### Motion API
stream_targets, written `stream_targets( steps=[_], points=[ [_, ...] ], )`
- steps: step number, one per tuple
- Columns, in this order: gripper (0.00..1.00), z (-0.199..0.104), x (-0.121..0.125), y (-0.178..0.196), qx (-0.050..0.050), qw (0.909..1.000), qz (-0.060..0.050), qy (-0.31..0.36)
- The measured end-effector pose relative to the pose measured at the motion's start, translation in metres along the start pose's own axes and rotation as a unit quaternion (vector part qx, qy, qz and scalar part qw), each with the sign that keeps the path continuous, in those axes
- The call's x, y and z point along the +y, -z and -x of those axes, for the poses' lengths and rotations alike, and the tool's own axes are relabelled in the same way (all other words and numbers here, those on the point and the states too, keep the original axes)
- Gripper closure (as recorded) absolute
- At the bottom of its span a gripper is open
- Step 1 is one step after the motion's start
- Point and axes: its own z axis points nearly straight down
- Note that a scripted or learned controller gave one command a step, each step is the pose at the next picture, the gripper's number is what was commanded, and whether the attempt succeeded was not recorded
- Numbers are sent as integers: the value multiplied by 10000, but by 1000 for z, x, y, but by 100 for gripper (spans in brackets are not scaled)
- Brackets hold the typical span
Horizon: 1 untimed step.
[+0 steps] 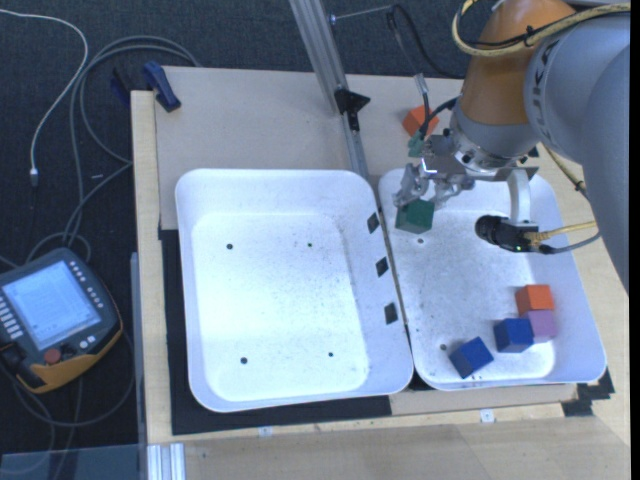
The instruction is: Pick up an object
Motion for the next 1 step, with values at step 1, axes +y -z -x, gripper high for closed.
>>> stream_targets(
  steps=[1],
  points=[
    [100, -60, -15, 1, -2, 10000, 1, -7]
  ],
)
